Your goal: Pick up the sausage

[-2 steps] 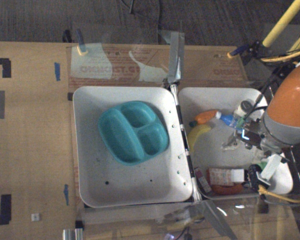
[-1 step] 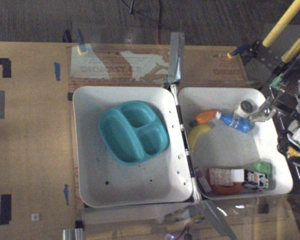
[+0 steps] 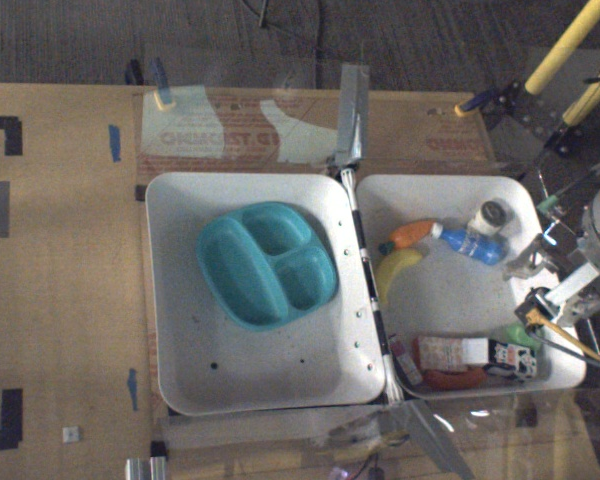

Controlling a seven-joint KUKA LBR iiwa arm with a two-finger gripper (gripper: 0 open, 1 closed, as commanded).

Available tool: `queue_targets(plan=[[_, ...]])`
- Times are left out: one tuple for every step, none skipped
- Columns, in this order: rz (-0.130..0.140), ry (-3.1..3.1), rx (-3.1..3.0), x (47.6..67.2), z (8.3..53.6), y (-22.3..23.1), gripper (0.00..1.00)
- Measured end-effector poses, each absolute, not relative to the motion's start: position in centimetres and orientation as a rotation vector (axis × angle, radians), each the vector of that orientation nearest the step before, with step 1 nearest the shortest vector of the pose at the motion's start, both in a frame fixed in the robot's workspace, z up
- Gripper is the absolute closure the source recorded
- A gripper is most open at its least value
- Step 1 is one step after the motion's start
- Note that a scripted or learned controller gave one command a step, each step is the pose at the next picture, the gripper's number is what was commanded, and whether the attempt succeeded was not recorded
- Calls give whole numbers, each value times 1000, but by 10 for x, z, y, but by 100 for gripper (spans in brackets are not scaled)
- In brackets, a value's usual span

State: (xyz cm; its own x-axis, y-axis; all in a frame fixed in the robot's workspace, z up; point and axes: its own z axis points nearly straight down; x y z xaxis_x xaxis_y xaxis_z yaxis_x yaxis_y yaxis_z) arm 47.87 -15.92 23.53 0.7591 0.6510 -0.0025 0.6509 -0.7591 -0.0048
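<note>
The sausage [image 3: 456,377] is a short reddish-brown link lying flat against the near wall of the right bin [image 3: 450,193]. A white and red packet [image 3: 454,351] lies just behind it, touching or nearly touching. My gripper [image 3: 536,265] hangs over the right rim of that bin. It is well to the right of the sausage and farther back, with nothing seen in its grasp. The wrist parts hide its tips.
An orange carrot-shaped toy [image 3: 413,234], a blue bottle [image 3: 475,245] and a yellow banana [image 3: 396,266] lie at the back of the right bin. A black-and-white item [image 3: 511,358] and a green piece [image 3: 520,335] sit right of the sausage. A teal divided plate [image 3: 267,263] sits in the left bin [image 3: 180,348].
</note>
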Motion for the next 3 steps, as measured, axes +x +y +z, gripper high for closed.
queue_targets(plan=[[1, -1618, -2692, 488, 111, -173, 0], [1, -1454, -2785, 530, 228, -170, 0], [2, -1388, -2818, 518, 267, -209, 0]])
